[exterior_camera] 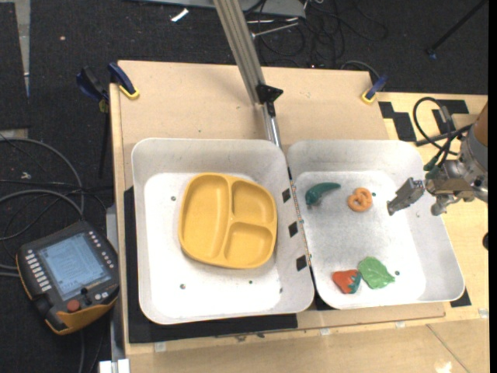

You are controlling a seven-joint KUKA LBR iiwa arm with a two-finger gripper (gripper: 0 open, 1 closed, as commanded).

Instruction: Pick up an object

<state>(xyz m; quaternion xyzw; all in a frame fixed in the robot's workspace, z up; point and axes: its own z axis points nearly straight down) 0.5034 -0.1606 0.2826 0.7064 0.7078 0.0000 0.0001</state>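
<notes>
Pincer [420, 195] of mine hangs over the right bin's [404, 155] right side, with most of my arm cut off at the frame's edge. One dark finger [402, 197] juts left and nothing sits beside it; whether the fingers stand wide or narrow I cannot tell. Well apart from it lie a dark green toy [321, 193] and an orange pretzel-shaped piece [359, 200], and nearer the front a green lump [377, 273] touching a red piece [346, 281], their shapes too small to name. The left bin [155, 169] holds a yellow divided tray [228, 221]. A slanted metal pole [242, 41] crosses the surface [186, 99] behind.
</notes>
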